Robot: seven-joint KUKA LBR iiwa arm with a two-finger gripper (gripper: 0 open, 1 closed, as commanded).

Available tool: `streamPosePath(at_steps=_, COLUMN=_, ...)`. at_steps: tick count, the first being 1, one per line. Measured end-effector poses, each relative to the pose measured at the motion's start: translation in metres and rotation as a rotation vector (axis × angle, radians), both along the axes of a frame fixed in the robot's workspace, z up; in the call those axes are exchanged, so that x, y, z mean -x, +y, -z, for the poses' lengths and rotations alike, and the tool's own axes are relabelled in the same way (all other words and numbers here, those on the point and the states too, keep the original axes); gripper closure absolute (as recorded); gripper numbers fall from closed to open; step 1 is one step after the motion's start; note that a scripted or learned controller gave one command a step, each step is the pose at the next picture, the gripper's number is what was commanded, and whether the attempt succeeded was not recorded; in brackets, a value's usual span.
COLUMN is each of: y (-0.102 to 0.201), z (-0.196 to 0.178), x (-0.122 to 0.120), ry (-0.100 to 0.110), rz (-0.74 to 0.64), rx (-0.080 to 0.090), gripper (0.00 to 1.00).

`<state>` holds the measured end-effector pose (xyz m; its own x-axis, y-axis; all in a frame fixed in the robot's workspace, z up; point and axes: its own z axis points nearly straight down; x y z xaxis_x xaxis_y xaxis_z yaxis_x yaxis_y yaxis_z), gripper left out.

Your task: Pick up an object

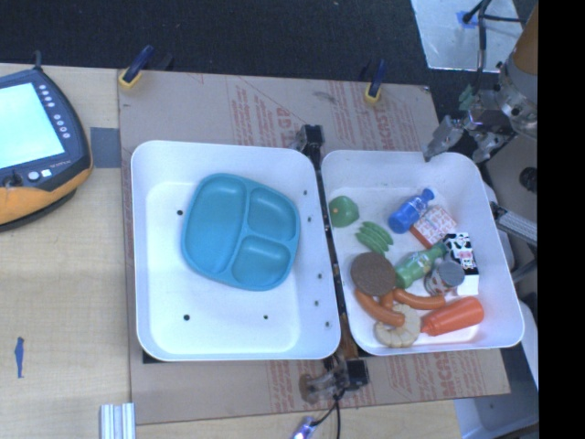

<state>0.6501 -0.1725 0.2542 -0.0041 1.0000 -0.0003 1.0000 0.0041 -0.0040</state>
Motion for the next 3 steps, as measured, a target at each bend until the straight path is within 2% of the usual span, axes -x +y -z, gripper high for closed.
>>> streamPosePath(at_steps=1, y=-0.006, z=0.16, x=-0.005, ry=0.005, rz=-0.001, rx=0.0, gripper=0.0)
streamPosePath(at_steps=2, y=-0.006, z=0.147, x=-0.006, ry=0.001, rz=-0.003, rx=0.0, gripper=1.0)
streamPosePath(at_steps=3, y=-0.006, z=0.147, x=-0.006, ry=0.001, rz=-0.004, rx=0.0, gripper=0.0)
